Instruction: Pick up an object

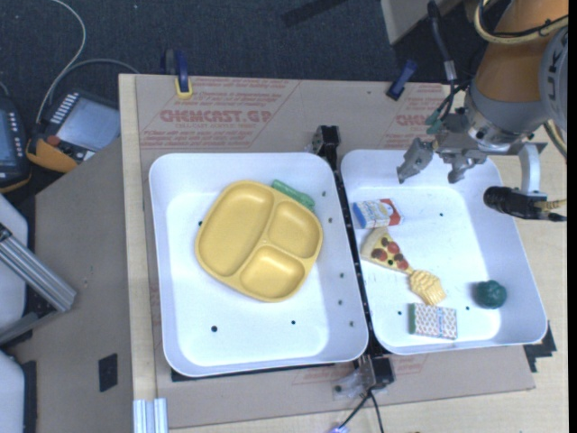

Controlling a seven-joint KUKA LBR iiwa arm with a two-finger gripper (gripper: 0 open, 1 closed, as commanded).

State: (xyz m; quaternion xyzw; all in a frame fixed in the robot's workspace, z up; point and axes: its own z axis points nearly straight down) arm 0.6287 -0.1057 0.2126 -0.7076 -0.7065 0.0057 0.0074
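In the left white bin (180,314) lies a yellow three-compartment plastic plate (260,240), a green piece (293,192) peeking from beneath its far edge. The right white bin (509,242) holds a small carton (376,213), pizza slice toy (386,252), yellow ridged toy (428,286), patterned packet (434,321) and dark green ball (489,293). Above its far edge, the end effector (435,164) hangs spread wide, gripping nothing.

Bright even overhead light; white bins (171,242) near overexposed, shadows soft, slight overall softness, dark floor underexposed.
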